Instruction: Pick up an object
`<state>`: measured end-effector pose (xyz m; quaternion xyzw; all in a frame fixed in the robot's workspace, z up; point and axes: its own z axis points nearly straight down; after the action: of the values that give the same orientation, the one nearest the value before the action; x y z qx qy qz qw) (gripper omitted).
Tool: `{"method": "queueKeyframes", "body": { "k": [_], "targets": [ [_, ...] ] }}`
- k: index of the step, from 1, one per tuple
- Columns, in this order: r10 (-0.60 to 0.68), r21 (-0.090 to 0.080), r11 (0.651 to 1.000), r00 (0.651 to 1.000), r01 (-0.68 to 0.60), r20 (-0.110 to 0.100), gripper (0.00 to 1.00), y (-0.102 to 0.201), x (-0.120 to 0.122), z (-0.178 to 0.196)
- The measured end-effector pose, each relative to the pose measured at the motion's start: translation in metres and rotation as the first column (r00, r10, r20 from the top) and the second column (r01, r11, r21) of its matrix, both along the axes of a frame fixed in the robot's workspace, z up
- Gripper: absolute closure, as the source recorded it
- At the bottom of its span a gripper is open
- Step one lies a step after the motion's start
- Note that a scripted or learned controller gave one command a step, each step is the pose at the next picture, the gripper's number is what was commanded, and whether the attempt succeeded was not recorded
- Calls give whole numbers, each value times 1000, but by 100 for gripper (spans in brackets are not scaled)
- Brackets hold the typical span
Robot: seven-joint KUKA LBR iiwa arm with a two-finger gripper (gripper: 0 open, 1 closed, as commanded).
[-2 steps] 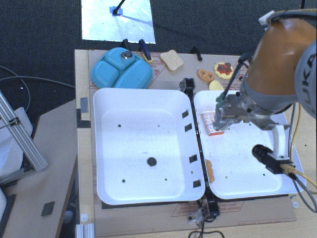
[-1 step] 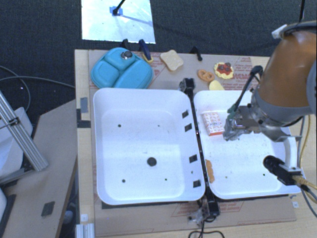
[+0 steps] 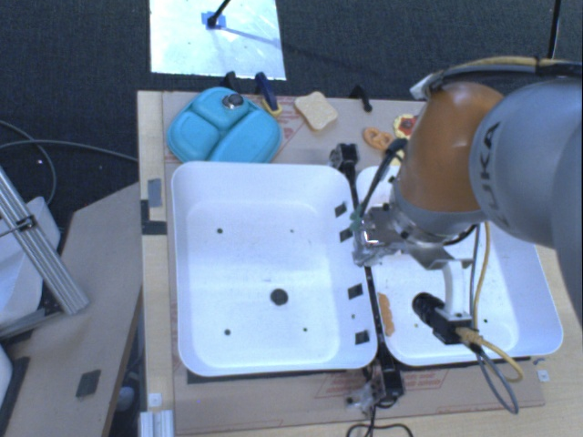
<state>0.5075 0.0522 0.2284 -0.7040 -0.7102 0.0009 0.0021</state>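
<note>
Item noted: a small, elongated orange-brown piece (image 3: 385,314) lies on the floor of the right-hand shallow white plastic bin (image 3: 528,309), close against that bin's left wall and a short way from the gripper (image 3: 369,238), on the side nearer the camera. It lies apart from the gripper, with white bin floor showing between the two. The gripper sits low over the left margin of the same bin, near the divide between the two bins. The wrist above covers it, so I cannot tell whether it is wide, narrow or holding anything. The grey arm (image 3: 524,167), with its orange band (image 3: 446,144), reaches in from the right and covers much of the right bin beyond the gripper. To the gripper's left, the second shallow white bin (image 3: 264,189) holds one small dark round disc (image 3: 279,296), well apart from the gripper and near the middle of that bin's floor. Beyond the gripper, on the pale wooden bench (image 3: 155,244) outside the bins, lie a small orange item (image 3: 376,137) and a yellow-and-red item (image 3: 404,124), the latter partly hidden by the arm. Further left are a tan piece shaped like a slice of toast (image 3: 316,110), a blue-handled tool (image 3: 267,89) and a light blue divided plastic tray (image 3: 223,127) resting at the far rim of the left bin.
</note>
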Motion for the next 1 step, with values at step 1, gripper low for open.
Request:
{"method": "queueKeyframes", "body": {
  "k": [1],
  "targets": [
    [-6, 0, 1000, 1000, 6, 24, 100, -26, -6, 147]
  ]
}}
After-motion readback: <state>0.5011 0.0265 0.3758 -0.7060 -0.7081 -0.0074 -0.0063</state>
